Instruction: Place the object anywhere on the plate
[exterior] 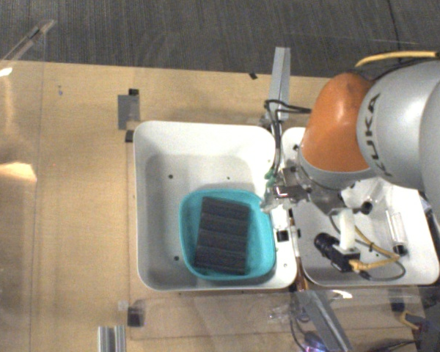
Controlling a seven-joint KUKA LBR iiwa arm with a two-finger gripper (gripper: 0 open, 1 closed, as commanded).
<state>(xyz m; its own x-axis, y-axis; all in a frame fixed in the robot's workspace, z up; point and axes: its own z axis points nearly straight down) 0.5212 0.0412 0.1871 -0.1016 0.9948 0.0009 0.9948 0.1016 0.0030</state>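
The dark ridged block (222,235) is lying on the teal plate (264,248) in the left bin (154,196). The arm (352,138) is hanging over the rim between the bins; the claw's state I cannot tell. Lifting straight up seems wisest, avoiding nudging the plate.

Grey arm (414,123), orange band (337,123), black KUKA lettering, yellow cable.

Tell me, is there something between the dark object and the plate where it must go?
Nothing visible: the dark ridged block already lies on the teal plate in the left bin. The gripper is at the plate's right rim.
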